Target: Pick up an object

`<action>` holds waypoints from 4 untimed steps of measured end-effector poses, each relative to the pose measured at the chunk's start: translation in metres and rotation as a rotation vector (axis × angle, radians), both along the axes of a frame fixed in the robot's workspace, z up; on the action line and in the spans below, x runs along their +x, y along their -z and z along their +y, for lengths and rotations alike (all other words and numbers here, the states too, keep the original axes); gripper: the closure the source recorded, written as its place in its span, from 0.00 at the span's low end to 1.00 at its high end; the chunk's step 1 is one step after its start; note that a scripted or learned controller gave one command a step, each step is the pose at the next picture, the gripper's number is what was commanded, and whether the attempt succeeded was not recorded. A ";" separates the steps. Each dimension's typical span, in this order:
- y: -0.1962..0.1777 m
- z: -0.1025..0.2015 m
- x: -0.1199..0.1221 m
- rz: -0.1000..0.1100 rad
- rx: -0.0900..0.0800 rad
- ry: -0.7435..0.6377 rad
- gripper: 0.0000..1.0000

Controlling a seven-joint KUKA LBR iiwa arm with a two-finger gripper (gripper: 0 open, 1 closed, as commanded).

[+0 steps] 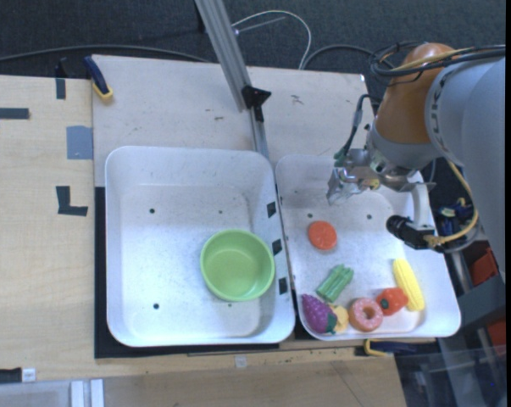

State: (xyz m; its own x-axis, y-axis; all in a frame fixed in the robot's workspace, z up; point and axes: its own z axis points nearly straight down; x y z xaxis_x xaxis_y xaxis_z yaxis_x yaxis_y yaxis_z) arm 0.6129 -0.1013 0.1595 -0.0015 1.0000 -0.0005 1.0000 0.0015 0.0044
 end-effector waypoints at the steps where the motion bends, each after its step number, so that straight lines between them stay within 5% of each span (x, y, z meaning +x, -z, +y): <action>1: -0.063 0.000 0.006 -0.001 0.000 -0.001 1.00; 2: -0.108 0.000 0.007 0.000 0.000 -0.001 1.00; 4: -0.102 0.103 -0.002 0.006 0.002 -0.005 1.00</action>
